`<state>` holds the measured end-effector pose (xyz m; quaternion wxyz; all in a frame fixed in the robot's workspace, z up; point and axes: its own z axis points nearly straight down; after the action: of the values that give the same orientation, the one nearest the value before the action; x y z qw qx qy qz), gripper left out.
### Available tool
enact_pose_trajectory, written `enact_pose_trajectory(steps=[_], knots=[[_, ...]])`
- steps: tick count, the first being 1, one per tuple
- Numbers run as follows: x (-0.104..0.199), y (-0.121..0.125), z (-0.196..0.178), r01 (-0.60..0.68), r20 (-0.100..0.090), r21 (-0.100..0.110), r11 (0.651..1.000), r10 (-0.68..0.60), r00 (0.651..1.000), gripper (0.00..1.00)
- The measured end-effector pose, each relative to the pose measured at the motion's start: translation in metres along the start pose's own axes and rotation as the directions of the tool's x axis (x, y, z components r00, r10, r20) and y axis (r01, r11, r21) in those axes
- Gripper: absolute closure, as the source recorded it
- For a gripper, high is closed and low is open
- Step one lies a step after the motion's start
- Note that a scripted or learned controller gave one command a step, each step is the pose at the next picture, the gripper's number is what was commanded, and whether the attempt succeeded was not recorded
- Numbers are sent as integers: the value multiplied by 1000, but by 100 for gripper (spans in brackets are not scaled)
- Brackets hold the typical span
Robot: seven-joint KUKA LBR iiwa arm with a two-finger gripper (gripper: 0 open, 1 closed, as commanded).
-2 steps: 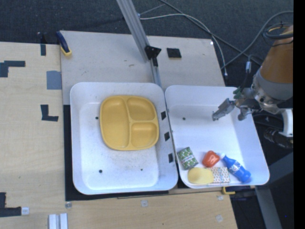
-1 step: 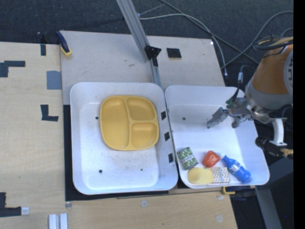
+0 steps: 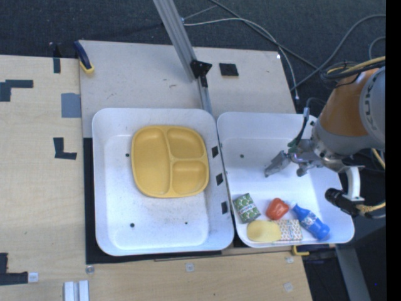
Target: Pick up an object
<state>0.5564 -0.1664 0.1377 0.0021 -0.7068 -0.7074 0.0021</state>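
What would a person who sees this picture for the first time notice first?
Most likely the yellow divided plate, alone in the left bin. Next, the grey and orange arm on the right, with its gripper above the bare upper part of the right bin. Small things crowd that bin's near edge: a green packet, a red object, a blue bottle and a yellow object.

The divided plate [image 3: 170,161] was mustard yellow, in a white bin [image 3: 113,231]. Beside it lay a green packet [image 3: 245,207], a red piece [image 3: 277,209] and a blue bottle [image 3: 311,222].
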Motion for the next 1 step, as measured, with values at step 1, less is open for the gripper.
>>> enact_pose_trajectory(steps=[1], knots=[[0,1,51,0,2,-7,1000,0,1000,0]])
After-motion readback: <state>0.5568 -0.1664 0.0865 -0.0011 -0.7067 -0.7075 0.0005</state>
